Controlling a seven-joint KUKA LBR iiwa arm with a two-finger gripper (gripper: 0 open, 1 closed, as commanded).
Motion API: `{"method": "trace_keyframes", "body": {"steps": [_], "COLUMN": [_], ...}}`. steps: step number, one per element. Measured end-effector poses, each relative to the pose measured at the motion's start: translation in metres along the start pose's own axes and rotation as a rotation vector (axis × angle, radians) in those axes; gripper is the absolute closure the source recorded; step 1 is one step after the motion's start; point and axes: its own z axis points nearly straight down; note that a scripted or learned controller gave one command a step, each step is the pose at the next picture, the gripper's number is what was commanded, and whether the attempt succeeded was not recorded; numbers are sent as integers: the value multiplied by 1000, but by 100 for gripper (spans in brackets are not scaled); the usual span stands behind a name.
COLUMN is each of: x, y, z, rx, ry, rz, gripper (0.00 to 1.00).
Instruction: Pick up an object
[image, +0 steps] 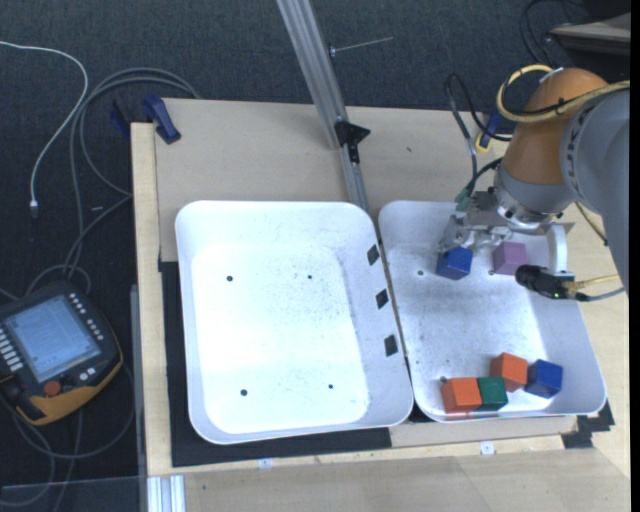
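My gripper (468, 240) hangs over the back part of the right bin (430, 330), under the orange-banded wrist. A blue cube (455, 263) lies right at its tip, on the lower left side; whether it is gripped is hidden by the gripper body. Just to the right of the gripper sits a pale purple block (508, 256). At the bin's front right is a cluster: an orange block (460, 394), a green block (491, 392), a second orange block (513, 369) and a second blue cube (545, 377).
The left bin (200, 300) stands beside the right one, their rims touching along the middle. A metal pole (320, 80) rises behind the bins. A black cable connector (545, 281) hangs off the wrist over the right bin.
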Motion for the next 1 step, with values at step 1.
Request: {"method": "trace_keyframes", "body": {"steps": [1], "x": [0], "y": [0], "z": [1], "rx": [1], "ry": [0], "rz": [0], "gripper": [0]}}
